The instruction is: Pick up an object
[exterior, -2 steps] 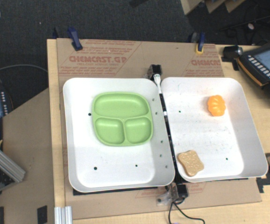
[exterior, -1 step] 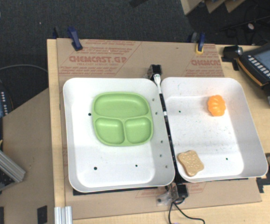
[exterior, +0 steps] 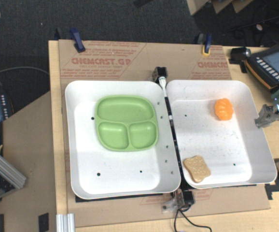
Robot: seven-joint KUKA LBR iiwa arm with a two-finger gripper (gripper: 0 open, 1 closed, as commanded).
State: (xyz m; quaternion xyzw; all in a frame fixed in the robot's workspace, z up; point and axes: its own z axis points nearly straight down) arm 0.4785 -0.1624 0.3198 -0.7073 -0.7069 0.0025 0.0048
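Pincer (exterior: 270, 114) sits just outside the right bin's (exterior: 255, 129) right rim; whether it is open or closed, I cannot tell. Inside that bin lie an orange (exterior: 223, 109) and a cracker (exterior: 197, 168).

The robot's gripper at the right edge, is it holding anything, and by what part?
Nothing is held. The gripper sits outside the right bin; the round orange object and tan biscuit-shaped piece lie untouched.
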